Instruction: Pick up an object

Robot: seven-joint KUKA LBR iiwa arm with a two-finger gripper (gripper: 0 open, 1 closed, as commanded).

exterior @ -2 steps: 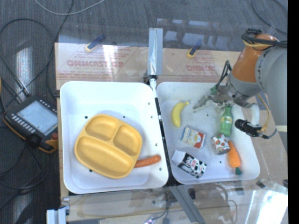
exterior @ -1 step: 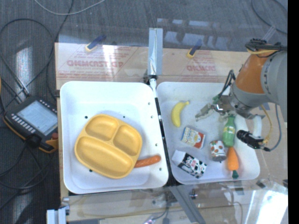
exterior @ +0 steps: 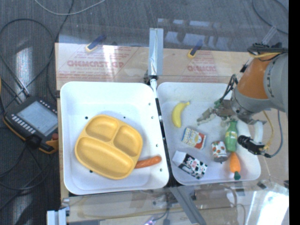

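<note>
In the right bin (exterior: 206,89), my gripper (exterior: 209,115) hovers over bare floor at mid-height, its thin fingers spread open with nothing between them. A yellow banana (exterior: 179,113) lies to its left. Just below it is a small orange-and-white carton (exterior: 193,138). A green bottle (exterior: 231,136) stands right beside the wrist, with a red-spotted can (exterior: 219,151) and an orange carrot (exterior: 235,165) further down. A cow-patterned box (exterior: 190,164) lies near the front wall.
The left bin (exterior: 70,97) holds a yellow divided plate (exterior: 108,146) and an orange sausage-shaped toy (exterior: 149,161) at its front right. A metal divider (exterior: 155,55) stands behind the bins. A teach pendant (exterior: 33,121) lies off the bench's left side.
</note>
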